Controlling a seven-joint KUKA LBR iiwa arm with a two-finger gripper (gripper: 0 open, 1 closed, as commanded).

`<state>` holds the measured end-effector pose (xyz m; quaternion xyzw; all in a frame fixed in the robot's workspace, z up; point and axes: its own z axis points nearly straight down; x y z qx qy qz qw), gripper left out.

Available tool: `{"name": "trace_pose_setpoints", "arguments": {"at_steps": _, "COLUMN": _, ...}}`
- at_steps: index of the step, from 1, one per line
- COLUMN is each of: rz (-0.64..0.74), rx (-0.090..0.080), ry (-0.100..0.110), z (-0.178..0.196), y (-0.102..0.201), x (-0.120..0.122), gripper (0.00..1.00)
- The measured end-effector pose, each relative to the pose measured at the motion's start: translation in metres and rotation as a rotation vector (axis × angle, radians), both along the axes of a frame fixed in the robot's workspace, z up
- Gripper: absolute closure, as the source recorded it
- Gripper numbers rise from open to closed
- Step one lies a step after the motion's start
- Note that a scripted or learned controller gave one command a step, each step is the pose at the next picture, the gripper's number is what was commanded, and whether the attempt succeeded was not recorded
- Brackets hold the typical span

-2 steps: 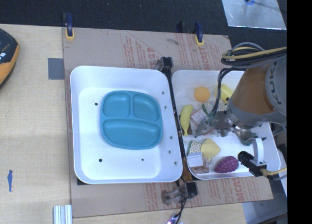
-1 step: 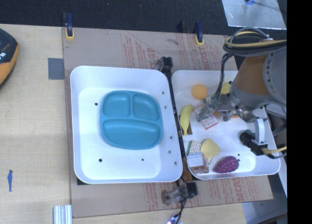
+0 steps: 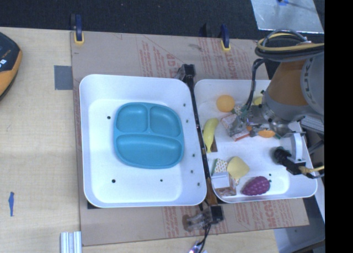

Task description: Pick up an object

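Observation:
The right white bin holds several small items: an orange ball, a yellow banana, a pale yellow wedge, a purple grape bunch and a small patterned box. My gripper hangs low in this bin, just right of the banana and below the orange ball. A clear, reddish wrapped item lies right beneath it. Touching or apart, I cannot tell. A small orange piece lies partly under the wrist.
The left white bin carries a blue divided plate. The arm's grey and orange body covers the right bin's far right corner. A black cylinder on a white bracket juts over the bin's right side.

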<state>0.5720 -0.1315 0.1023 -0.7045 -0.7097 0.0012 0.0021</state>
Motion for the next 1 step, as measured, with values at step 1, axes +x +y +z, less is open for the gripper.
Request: {"name": "trace_pose_setpoints", "arguments": {"at_steps": 1, "rz": 0.004, "rx": 0.003, "ry": -0.011, "z": 0.0952, "y": 0.0784, "x": -0.0034, "gripper": 1.0}}
